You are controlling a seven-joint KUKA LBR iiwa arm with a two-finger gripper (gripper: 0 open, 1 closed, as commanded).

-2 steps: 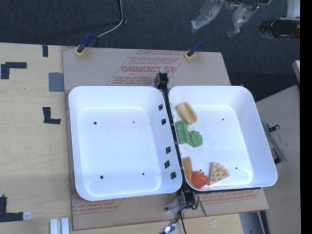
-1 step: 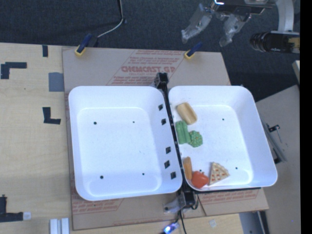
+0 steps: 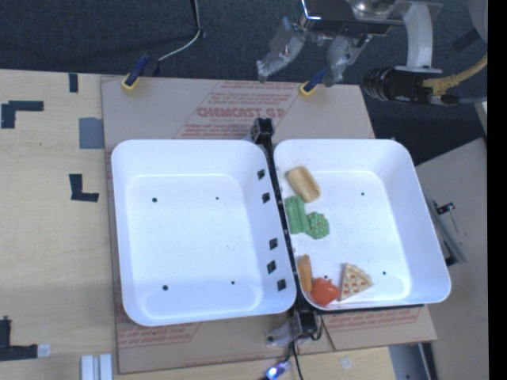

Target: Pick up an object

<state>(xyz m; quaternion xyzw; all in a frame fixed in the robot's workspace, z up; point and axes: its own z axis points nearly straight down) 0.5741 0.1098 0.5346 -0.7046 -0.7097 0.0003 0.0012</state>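
Two white bins sat side by side; the left bin (image 3: 190, 236) was bare, the right bin (image 3: 388, 212) held every object along its left wall. I judged this the approach step, nothing yet picked. My pincer (image 3: 305, 60) hung released and empty above the bench's far edge, well apart from the bins. Next I would need to descend over one target: the green piece (image 3: 305, 220), the bun (image 3: 303, 183), the pizza slice (image 3: 355, 281), or the tomato (image 3: 323, 291) touching the carrot (image 3: 304, 271).
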